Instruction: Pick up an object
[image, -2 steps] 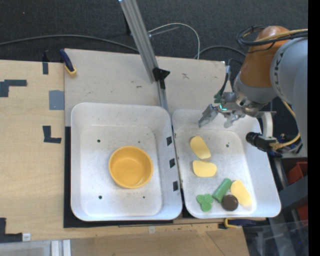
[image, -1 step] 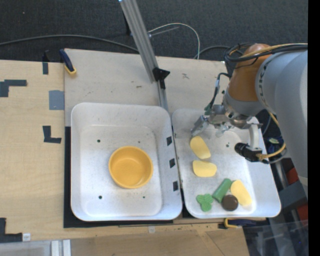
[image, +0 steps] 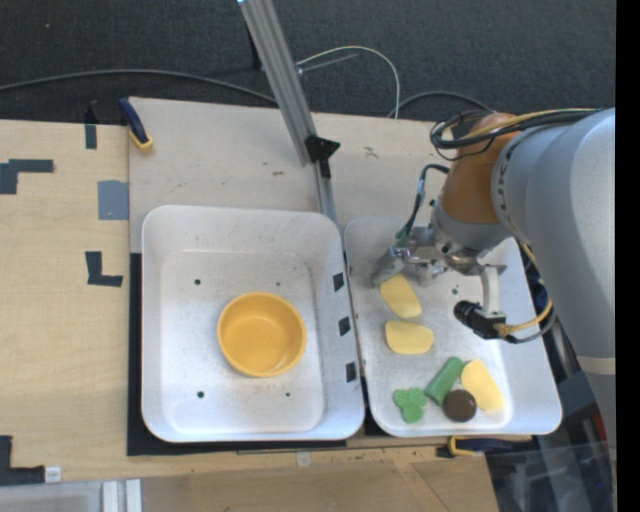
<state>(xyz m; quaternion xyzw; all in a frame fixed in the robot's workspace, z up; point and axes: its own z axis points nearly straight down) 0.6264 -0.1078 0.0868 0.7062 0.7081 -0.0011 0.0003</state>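
In the right bin (image: 530, 400), my gripper (image: 404, 270) hangs over the far part with its fingers spread open. A pale yellow piece (image: 400, 297) lies on the bin floor just in front of the fingertips, and nothing is held between them. A second yellow piece (image: 408, 338) lies a little nearer. At the bin's front lie a green cylinder (image: 443, 380), a green leafy piece (image: 408, 403), a brown ball (image: 459, 404) and a yellow oval piece (image: 482, 385).
The left bin (image: 170, 400) holds a yellow bowl (image: 261, 333). A grey metal pole (image: 290, 90) slants down to the divide between the bins. The arm's body (image: 560, 230) and a black cable (image: 500, 322) cover the right bin's right side.
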